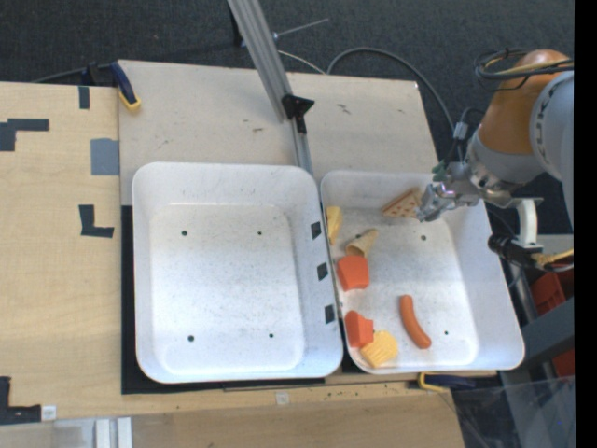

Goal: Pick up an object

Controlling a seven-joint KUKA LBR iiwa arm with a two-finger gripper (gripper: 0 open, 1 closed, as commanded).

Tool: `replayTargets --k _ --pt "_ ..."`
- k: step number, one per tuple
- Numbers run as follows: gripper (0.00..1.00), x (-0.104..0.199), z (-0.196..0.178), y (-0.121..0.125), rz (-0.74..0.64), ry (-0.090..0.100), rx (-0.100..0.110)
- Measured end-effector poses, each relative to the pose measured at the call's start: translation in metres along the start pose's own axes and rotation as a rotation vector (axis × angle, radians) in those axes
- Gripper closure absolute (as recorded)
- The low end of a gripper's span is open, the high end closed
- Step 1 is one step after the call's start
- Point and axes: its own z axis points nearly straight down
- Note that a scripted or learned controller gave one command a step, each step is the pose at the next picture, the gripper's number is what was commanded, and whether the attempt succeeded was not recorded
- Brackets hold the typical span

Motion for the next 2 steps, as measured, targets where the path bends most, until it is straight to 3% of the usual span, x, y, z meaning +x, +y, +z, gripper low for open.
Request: replayTargets --k 1,2 --pt "1.00 0.008 -0.050 0.009 -0.002 -0.001 -0.003" --pt "1.00 0.008 -0.062 0.009 -0.001 0.000 0.001"
